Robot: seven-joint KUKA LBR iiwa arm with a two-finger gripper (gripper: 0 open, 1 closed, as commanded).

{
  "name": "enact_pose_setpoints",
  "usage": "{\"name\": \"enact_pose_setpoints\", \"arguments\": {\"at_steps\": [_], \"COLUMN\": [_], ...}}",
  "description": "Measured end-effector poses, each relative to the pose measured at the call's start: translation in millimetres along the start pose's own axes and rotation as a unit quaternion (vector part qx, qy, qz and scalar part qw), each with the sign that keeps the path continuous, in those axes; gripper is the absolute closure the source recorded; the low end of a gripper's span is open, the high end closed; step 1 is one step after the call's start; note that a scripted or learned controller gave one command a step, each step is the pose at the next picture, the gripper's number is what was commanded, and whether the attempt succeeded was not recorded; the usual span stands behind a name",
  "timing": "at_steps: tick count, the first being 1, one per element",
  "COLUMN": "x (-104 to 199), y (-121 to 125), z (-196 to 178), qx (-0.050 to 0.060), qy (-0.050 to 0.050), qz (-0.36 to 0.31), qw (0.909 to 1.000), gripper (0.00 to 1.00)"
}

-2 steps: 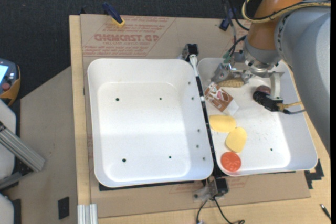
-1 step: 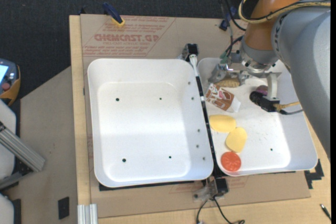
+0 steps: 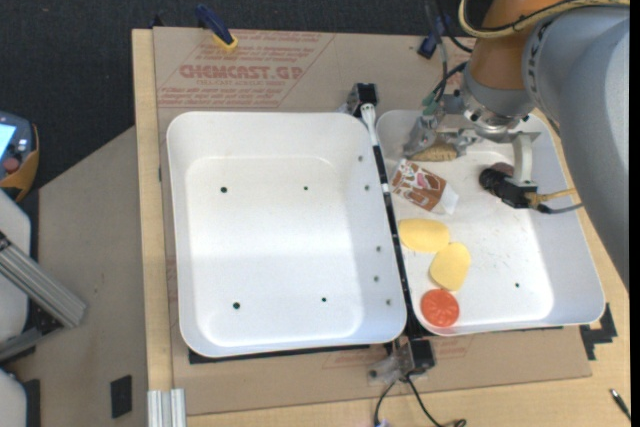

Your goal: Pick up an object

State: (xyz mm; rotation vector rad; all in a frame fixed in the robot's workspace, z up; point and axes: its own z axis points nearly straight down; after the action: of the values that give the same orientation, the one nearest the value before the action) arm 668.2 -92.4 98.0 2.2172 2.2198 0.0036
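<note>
The arm reaches in from the right, and its gripper (image 3: 432, 131) is low over the far left corner of the right bin (image 3: 560, 300). A flat tan object (image 3: 436, 154) lies directly under or against the gripper's tip. Just in front of it rests a brown and white packet (image 3: 419, 187). Nearer the front of the same bin lie two yellow pieces, one (image 3: 424, 235) close to the left wall and one (image 3: 451, 266) beside it, and a round red-orange piece (image 3: 440, 308) sits at the front rim.
The left bin (image 3: 190, 215) stands beside the right one, separated by a thin black divider (image 3: 385, 205). A black fitting with a cable (image 3: 505, 185) hangs from the wrist over the right bin. Both bins sit on a cardboard sheet (image 3: 250, 65).
</note>
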Motion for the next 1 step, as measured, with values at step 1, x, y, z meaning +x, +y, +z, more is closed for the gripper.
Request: {"name": "enact_pose_setpoints", "arguments": {"at_steps": [1], "x": [99.6], "y": [-2.5], "z": [-93.5], "qx": [-0.002], "qy": [0.002], "qz": [-0.004], "qw": [1.0000], "gripper": [1.00]}}
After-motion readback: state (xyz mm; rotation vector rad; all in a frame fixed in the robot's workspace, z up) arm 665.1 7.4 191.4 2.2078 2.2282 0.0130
